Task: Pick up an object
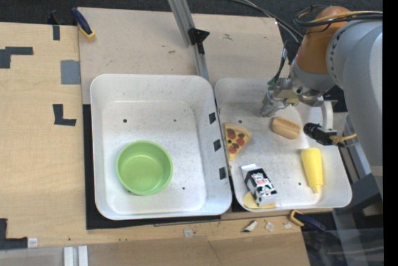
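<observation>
The gripper (272,106) is lowered into the right bin (339,196), just beside the bread roll (285,128). Whether it is open or closed cannot be told.

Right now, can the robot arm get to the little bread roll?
Probably yes. The pincer hangs just beside the roll in the right bin, and nothing lies between them or on top of it.
</observation>
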